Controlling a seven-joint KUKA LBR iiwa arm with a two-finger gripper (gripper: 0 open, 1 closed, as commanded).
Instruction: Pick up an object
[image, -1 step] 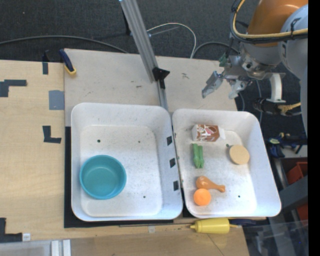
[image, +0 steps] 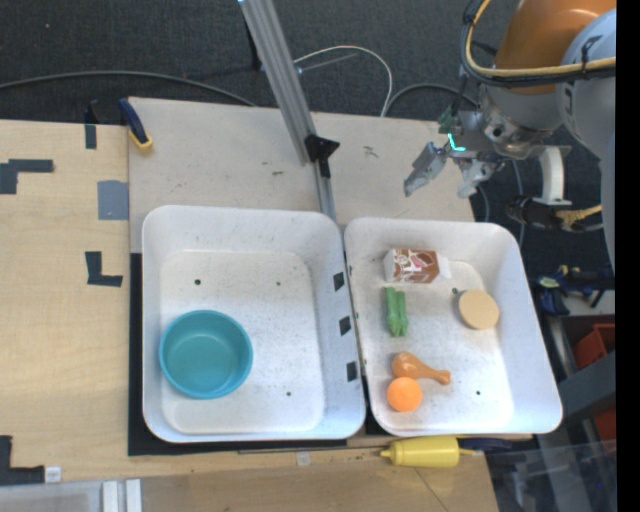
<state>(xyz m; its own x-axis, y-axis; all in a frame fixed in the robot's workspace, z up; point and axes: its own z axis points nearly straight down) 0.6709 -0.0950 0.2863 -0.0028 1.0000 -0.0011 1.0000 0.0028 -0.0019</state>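
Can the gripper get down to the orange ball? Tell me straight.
Probably yes. The gripper is open above the bench beyond the right bin, and the orange ball lies uncovered, though the drumstick touches it.

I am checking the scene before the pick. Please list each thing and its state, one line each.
gripper: fingers open, holding nothing, above the bench behind the right bin
blue bowl: upright, in the left bin
snack packet: lying flat
green vegetable: lying flat
orange ball: touching the drumstick
yellow bottle: on its side, outside the bins
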